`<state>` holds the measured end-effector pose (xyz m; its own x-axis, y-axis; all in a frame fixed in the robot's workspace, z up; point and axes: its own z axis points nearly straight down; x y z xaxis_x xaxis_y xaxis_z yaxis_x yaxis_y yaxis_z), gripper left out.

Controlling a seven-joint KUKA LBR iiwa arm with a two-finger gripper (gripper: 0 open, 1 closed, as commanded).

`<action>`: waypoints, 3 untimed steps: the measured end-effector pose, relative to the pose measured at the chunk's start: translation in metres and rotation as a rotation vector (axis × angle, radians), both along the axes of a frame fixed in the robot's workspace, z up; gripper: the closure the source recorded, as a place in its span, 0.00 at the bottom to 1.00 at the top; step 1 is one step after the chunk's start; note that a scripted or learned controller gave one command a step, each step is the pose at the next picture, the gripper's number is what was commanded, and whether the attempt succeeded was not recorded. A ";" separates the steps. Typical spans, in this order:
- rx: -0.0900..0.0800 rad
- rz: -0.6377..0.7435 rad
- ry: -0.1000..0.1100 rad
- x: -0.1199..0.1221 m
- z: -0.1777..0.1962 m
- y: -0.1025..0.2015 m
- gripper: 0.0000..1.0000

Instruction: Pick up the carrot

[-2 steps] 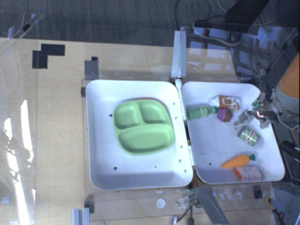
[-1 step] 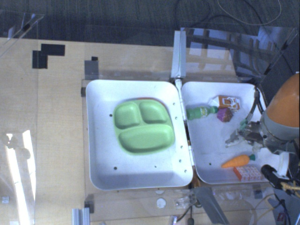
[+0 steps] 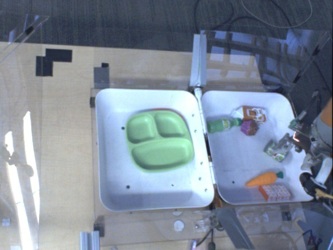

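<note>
The orange carrot (image 3: 264, 179) lies near the front of the right bin (image 3: 229, 160), its green top pointing right. My gripper (image 3: 277, 149) reaches in from the right edge and hovers over the bin floor a little behind and to the right of the carrot, apart from it. I see nothing held in it.
A pink-red box (image 3: 274, 192) lies just in front of the carrot. At the back of the right bin are a green bottle (image 3: 223, 124), a brown carton (image 3: 253, 113) and a purple block (image 3: 249, 128). The left bin (image 3: 112, 155) holds a green divided plate (image 3: 158, 139).
</note>
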<state>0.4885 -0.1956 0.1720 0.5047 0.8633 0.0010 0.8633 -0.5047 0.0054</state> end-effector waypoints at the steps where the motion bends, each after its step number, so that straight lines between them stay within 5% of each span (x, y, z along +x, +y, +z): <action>1: 0.001 0.051 -0.008 0.003 -0.083 0.054 0.00; 2: 0.001 0.118 -0.001 0.000 -0.018 0.100 0.00; 3: 0.001 -0.043 0.001 0.000 -0.011 0.075 0.00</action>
